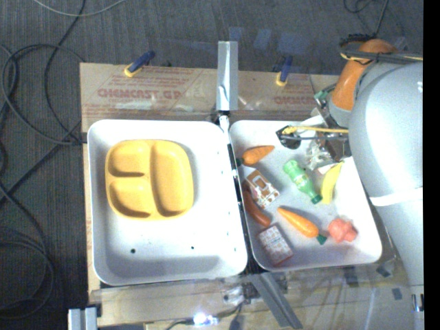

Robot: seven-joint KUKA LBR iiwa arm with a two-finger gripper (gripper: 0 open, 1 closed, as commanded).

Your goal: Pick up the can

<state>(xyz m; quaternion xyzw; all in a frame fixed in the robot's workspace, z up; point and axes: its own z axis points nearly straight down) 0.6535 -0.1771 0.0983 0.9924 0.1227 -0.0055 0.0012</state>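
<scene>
The can (262,188), as best I can make it out, is the small brown-and-white labelled thing lying tilted on its side in the right bin (371,256), toward that bin's left wall and a little right of the frame's centre. It is crowded: a carrot (258,155) lies just above it, a dark sausage (255,210) sits close at its lower left, and a second carrot (300,221) is near its lower right. A green bottle (300,178) and a banana (331,181) lie further right, and a pinkish box (275,245) is below. The left bin (165,253), on the same desk, carries a yellow divided plate (150,178). The arm (388,136) comes in from the frame's right, and its jaws hang over the right bin's upper right corner, well apart from the can; I cannot tell whether they are spread or pressed together. I judge this to be the approach step, with nothing picked up yet. The next move calls for travel down and left across the bin, then a descent lined up across the can's narrow body, clear of the carrot and sausage.
</scene>
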